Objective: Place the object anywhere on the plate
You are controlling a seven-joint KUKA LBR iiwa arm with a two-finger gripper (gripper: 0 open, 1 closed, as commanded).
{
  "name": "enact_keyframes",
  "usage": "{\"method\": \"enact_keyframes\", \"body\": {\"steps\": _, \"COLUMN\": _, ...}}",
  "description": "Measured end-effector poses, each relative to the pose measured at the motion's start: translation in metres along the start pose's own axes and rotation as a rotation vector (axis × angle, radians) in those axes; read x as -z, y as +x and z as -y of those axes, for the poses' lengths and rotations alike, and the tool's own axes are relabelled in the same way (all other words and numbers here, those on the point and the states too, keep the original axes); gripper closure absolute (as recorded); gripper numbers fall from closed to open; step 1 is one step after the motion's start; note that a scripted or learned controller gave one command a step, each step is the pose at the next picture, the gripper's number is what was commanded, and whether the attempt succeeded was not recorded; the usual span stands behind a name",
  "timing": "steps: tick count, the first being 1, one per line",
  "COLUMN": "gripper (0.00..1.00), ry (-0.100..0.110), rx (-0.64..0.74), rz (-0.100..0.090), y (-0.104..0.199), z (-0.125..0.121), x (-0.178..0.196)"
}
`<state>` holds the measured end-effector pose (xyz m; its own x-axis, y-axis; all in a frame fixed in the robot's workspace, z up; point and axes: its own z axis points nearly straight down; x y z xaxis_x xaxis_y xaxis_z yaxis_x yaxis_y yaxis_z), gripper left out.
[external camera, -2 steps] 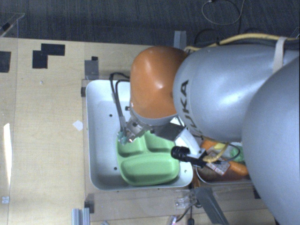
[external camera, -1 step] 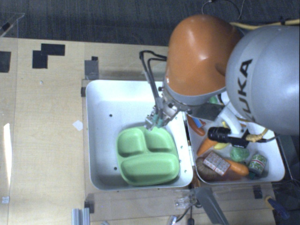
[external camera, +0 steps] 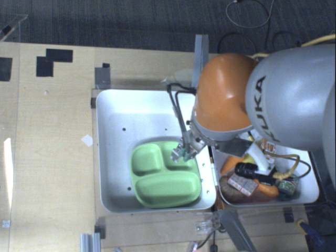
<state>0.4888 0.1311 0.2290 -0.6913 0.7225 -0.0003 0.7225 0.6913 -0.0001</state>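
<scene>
from my remote station i view the table [external camera: 47, 156] from above at a slant. the grey arm [external camera: 294, 93], with its orange band [external camera: 226, 91], reaches in from the right and covers much of the right bin [external camera: 310, 190]. the tool [external camera: 182, 153] hangs low over the left bin [external camera: 118, 114], directly above the upper right compartment of the green plate [external camera: 163, 177]. the plate is a divided tray with three compartments and lies in the lower right part of the left bin, close to the wall shared with the right bin. a small greenish-grey object [external camera: 178, 154] appears at the tip of the tool, over that same compartment; at this size i cannot tell whether it is a separate thing or part of the tool, nor whether it touches the plate. whether the tool is spread or pressed together i cannot tell. a dark cable [external camera: 177, 106] runs from the tool up toward the far rim of the left bin. in the right bin, just beside the plate across the dividing wall, lie several things in a heap: an orange item [external camera: 262, 189], a black item [external camera: 254, 173] and a brown block [external camera: 239, 185].
</scene>
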Motion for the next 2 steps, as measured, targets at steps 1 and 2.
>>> {"method": "enact_keyframes", "body": {"steps": 1, "gripper": 1.0, "ry": -0.001, "rx": 0.122, "rz": 0.0, "y": 0.033, "z": -0.091, "x": -0.035}}
{"method": "enact_keyframes", "body": {"steps": 2, "gripper": 1.0, "ry": -0.003, "rx": 0.026, "rz": 0.001, "y": 0.046, "z": -0.044, "x": 0.049}}
